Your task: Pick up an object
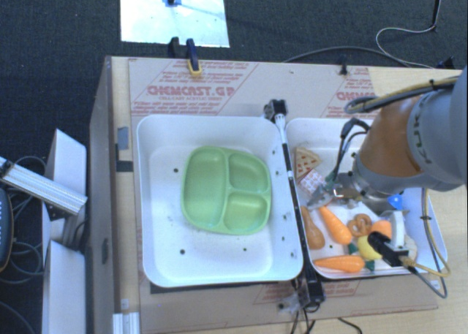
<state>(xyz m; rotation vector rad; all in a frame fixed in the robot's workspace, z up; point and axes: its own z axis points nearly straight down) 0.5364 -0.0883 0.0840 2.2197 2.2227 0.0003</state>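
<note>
My gripper (319,199) sits low in the right bin (322,131), lower right of frame, beside an orange carrot (336,225); whether it grasps anything, I cannot tell.

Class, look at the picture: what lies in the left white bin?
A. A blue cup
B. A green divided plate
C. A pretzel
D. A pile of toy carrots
B: the green divided plate lies alone in the left bin, while the toy carrots sit in the right bin.
</note>
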